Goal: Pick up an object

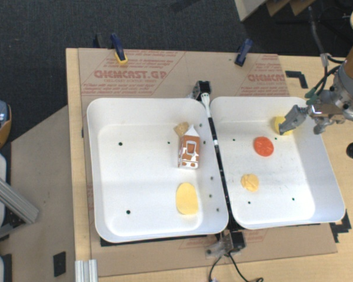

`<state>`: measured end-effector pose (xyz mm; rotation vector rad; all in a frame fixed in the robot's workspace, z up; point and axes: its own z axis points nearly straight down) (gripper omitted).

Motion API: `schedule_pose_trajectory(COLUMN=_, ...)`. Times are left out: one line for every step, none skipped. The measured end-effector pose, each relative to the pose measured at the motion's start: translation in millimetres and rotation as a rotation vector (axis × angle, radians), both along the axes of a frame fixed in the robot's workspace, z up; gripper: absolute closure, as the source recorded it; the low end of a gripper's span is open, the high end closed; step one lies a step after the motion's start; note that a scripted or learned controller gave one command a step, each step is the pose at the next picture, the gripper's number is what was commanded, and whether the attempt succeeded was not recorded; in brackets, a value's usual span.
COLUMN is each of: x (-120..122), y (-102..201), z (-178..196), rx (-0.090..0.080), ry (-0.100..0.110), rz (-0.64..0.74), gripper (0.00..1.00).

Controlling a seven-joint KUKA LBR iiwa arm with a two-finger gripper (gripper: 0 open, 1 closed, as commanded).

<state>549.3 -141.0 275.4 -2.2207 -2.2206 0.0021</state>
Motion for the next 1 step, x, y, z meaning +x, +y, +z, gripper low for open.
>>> schedule_pose_trajectory(x=-12.6, y=37.9, z=-197.2, rx=0.003, ry=0.004, rz=-0.001, gripper=0.0)
